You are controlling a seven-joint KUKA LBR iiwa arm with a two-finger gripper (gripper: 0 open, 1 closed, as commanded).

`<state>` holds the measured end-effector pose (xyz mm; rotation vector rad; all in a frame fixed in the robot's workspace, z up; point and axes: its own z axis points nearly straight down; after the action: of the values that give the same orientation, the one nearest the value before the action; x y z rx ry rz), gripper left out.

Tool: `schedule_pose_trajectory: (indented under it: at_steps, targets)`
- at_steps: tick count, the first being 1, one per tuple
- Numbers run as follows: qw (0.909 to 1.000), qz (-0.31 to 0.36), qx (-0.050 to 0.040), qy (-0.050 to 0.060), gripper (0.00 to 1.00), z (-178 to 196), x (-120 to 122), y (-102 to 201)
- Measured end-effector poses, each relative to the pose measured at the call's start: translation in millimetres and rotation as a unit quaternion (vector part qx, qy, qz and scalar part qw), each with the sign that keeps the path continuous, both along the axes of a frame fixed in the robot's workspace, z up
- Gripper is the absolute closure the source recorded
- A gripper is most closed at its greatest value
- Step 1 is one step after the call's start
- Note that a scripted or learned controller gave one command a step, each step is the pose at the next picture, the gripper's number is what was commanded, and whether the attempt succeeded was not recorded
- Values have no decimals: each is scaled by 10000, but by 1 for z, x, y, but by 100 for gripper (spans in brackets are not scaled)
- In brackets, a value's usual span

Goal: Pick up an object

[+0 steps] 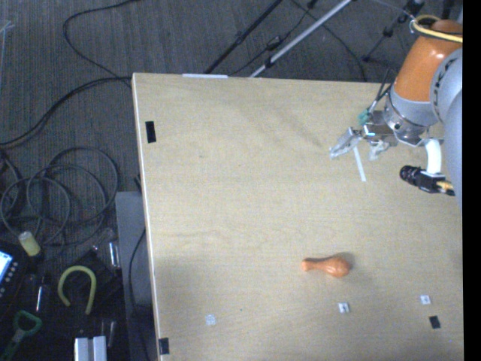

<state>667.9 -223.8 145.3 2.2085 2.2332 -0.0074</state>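
Observation:
An orange pear-shaped object (328,266) lies on its side on the pale wooden bench top (240,201), toward the front right. My gripper (349,159) hangs over the back right part of the bench, well behind the orange object and apart from it. Its two thin fingers (340,147) are spread open and point left and down, with nothing between them. The grey arm with its orange band (422,70) comes in from the upper right.
Small markers dot the bench: a black tag (151,131) at the back left and little squares (343,307) near the front right. The bench's left edge (143,201) drops to a floor with cables (60,194). Tripod legs (316,21) stand behind.

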Motion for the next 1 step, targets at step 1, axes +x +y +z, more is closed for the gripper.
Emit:
schedule_pose_trajectory:
  at_steps: [1]
  targets:
    - [9826, 1858, 17, -7, 0, -61, 1, 13]
